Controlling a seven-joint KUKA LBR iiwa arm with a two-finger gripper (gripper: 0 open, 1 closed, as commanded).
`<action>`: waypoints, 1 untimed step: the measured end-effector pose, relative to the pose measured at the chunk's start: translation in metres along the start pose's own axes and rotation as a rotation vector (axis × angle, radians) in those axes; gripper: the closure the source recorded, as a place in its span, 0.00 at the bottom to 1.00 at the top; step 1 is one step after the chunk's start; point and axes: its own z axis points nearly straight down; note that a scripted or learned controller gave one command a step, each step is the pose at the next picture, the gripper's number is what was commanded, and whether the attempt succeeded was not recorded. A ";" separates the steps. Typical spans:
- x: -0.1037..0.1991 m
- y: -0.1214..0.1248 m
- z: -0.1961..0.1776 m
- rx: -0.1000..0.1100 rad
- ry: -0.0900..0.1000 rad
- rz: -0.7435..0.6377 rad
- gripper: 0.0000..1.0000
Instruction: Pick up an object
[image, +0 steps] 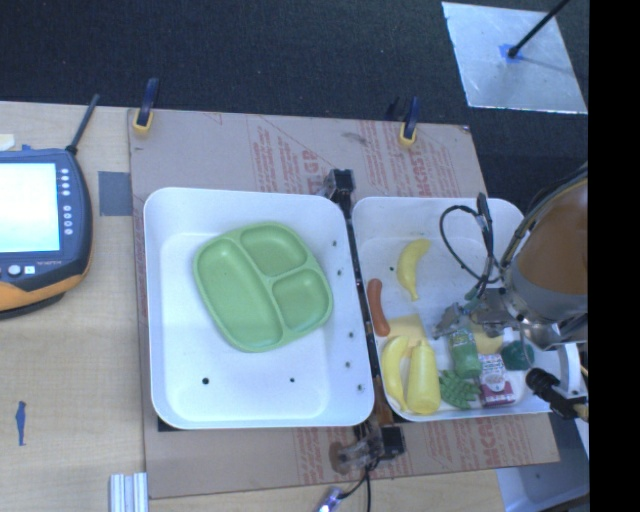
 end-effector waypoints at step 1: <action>-0.045 -0.036 0.001 0.001 0.002 0.003 0.00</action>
